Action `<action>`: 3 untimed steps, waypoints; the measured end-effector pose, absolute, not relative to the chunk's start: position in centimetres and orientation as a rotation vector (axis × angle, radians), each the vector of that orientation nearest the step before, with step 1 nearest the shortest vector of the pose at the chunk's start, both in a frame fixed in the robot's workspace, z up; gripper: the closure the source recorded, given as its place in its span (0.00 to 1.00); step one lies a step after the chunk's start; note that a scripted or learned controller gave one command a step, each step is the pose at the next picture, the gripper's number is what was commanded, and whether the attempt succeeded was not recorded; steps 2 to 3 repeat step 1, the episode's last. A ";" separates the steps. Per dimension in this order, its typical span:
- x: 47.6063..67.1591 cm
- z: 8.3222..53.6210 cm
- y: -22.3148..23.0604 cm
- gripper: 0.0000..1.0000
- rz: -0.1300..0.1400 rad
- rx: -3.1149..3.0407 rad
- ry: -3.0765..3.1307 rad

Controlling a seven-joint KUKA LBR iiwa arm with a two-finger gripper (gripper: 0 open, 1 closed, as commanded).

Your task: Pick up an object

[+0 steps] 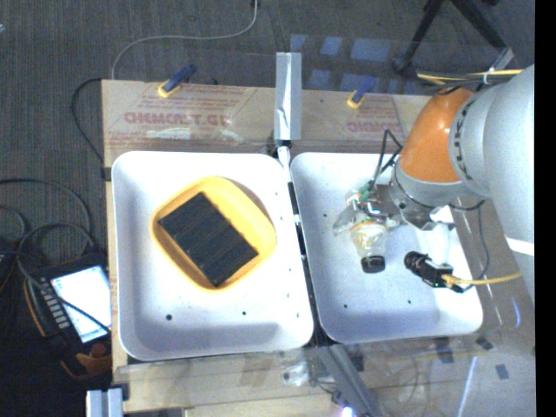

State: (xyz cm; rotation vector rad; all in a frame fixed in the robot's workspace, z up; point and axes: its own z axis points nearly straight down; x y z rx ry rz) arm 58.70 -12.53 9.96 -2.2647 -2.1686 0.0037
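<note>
Here tool low in right bin, over clear bottle.

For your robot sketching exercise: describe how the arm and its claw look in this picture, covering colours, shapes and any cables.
The arm is bulky and rounded, with a pale grey shell and a glossy orange band above the wrist. Below that sits a darker metal wrist section leading to a small claw of mixed metal and clear-looking parts. Thin dark cables loop beside the wrist, and a yellow cable trails nearby.
</note>
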 end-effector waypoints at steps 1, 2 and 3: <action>63.9 18.2 -8.3 1.00 0.006 -2.224 -2.217; 63.9 18.2 -8.3 1.00 0.006 -2.224 -2.217; 63.9 18.2 -8.3 1.00 0.006 -2.224 -2.217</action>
